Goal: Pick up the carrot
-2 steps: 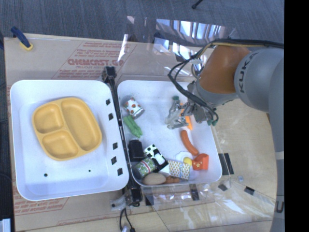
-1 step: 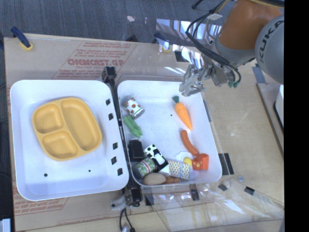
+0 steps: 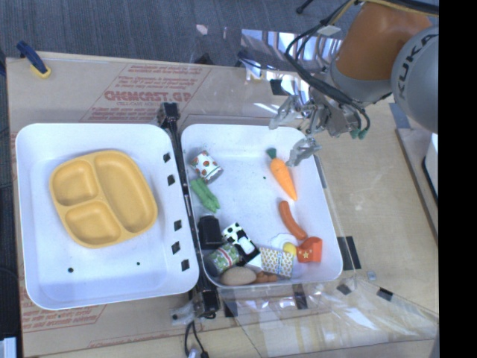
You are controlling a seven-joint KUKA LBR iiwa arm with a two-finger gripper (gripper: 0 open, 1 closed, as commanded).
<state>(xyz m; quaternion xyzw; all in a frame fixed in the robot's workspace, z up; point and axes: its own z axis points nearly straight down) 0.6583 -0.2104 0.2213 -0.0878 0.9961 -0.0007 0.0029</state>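
An orange carrot (image 3: pixel 282 175) with a green top lies in the right bin (image 3: pixel 246 144), near that bin's right wall and pointing toward the front. My gripper (image 3: pixel 295 135) hangs above the bin's far right corner, just beyond the carrot's green end. Its metal fingers (image 3: pixel 301 152) stand spread apart with nothing between them, and one finger reaches down close to the carrot's top.
The right bin also holds a small can (image 3: pixel 206 165), a green pod (image 3: pixel 204 195), a sausage (image 3: pixel 291 220), a red block (image 3: pixel 309 250) and several toys along the front wall. A yellow divided plate (image 3: pixel 100 198) sits in the left bin (image 3: pixel 45 274).
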